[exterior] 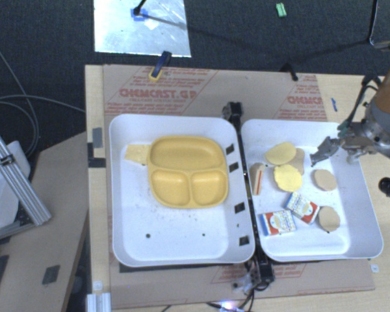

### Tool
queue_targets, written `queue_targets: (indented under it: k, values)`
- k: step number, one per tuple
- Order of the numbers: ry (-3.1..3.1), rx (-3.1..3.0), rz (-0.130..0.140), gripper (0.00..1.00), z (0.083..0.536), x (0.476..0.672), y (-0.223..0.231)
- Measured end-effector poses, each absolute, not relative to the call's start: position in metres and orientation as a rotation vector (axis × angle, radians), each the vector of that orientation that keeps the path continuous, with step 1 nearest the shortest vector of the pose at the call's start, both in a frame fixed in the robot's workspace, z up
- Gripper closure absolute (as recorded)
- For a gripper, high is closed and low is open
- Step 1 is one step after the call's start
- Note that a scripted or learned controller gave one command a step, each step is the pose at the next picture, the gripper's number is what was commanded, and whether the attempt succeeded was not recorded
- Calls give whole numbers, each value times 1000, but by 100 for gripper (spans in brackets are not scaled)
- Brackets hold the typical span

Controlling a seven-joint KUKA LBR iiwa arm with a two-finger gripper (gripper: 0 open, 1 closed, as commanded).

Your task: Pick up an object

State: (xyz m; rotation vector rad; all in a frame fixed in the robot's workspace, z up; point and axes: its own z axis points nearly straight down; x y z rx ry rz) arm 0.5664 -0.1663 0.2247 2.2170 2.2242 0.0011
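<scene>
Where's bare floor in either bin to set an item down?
Left bin: the wide strip between the yellow tray and the near wall. Right bin: the far strip behind the yellow discs, and the near-right corner beyond the packets. Its middle is crowded, pincer above it.

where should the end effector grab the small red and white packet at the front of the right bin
Judging by its pose, take the red and white packet across its short sides, coming straight down. It lies flat with bare bin floor in front; its far right corner sits close to another packet, so avoid that edge.
</scene>
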Motion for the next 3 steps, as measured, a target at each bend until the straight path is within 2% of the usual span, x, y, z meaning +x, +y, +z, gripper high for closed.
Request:
queue_targets:
  k: [1, 2, 3]
  values:
    - [2238, 2218, -4, 0, 97, 597, -109]
    - [2223, 2214, 5, 100, 116, 600, -114]
    - [2223, 2214, 4, 0, 115, 600, -114]
